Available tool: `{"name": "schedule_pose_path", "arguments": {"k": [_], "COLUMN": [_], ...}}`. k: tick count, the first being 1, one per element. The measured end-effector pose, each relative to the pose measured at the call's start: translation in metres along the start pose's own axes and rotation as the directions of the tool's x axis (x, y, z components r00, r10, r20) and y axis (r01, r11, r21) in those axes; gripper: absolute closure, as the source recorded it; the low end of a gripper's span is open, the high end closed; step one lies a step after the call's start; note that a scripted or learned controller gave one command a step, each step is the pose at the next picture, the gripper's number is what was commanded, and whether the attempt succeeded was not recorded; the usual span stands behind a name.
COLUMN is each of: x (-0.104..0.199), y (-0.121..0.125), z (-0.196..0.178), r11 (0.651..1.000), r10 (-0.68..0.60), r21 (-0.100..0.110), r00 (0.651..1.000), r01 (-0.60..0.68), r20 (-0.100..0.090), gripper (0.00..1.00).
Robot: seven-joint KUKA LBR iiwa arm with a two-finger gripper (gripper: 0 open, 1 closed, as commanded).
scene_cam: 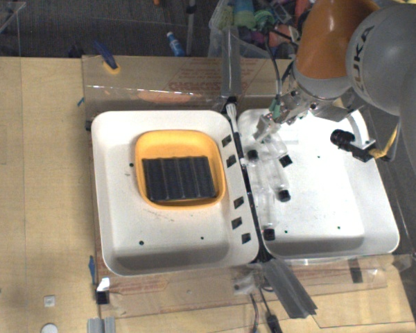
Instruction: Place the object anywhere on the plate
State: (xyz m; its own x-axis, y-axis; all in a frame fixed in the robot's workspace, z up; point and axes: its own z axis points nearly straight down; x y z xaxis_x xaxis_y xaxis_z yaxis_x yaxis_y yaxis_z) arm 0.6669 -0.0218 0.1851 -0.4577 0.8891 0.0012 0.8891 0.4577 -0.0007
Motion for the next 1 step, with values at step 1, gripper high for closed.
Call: {"name": "schedule_pose_path", "arguments": {"k": [1], "x": [0.0113], "y": [0.0059], "z": [-0.0002], "r11": [0.983], "r10": [-0.181], "r21": [-0.001], "r00": [0.983], "r01": [0.181], "r20": [0.0], "gripper": [1.0]}}
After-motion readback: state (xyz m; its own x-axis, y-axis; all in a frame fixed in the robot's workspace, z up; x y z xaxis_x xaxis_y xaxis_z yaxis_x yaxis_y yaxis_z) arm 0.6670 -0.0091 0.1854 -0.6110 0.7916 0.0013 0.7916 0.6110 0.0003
